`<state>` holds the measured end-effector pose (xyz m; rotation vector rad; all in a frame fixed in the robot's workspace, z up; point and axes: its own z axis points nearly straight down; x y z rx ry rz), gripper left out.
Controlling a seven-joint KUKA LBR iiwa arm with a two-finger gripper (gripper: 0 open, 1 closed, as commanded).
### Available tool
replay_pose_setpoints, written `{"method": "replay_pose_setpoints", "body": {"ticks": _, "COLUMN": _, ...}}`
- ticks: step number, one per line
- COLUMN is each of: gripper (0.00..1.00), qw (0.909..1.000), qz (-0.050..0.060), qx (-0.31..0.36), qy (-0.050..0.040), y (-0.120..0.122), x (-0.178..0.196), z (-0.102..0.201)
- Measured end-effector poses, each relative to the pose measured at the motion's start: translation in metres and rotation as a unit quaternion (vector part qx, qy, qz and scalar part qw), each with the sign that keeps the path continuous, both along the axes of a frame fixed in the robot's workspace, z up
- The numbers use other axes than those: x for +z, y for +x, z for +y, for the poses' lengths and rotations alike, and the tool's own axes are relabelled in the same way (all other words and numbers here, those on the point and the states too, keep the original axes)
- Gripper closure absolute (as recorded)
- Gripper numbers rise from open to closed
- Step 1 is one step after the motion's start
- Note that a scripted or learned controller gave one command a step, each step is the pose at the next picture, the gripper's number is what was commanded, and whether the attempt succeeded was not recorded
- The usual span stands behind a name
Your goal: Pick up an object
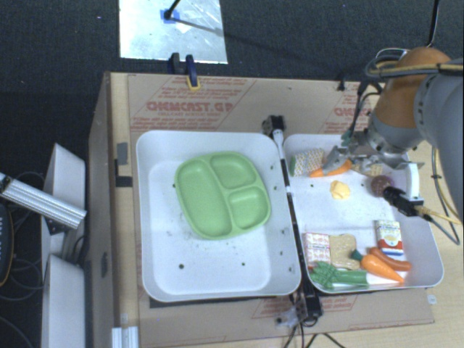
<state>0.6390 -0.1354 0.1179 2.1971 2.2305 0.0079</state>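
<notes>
Here the gripper [342, 158] touches a small carrot [328, 170]; its grip state is unclear.

Counted: two bins [156, 216], one green tray [221, 194], two carrots [330, 170], two cracker packs [317, 248], one carton [389, 238].

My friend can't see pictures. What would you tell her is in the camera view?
A robot gripper reaches from the right into the right bin, down at an orange carrot near its back edge. That bin also holds other toy food, including a second carrot. The left bin holds a green divided plate.
</notes>
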Motion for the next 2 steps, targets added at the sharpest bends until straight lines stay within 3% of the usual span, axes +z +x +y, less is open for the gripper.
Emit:
{"method": "replay_pose_setpoints", "body": {"ticks": 1, "gripper": 0.0, "qw": 1.0, "qz": 0.003, "qx": -0.005, "qy": 0.002, "y": 0.032, "x": -0.03, "z": -0.02}}
{"method": "replay_pose_setpoints", "body": {"ticks": 2, "gripper": 0.0, "qw": 1.0, "qz": 0.003, "qx": -0.005, "qy": 0.0024, "y": 0.031, "x": -0.03, "z": -0.07}}
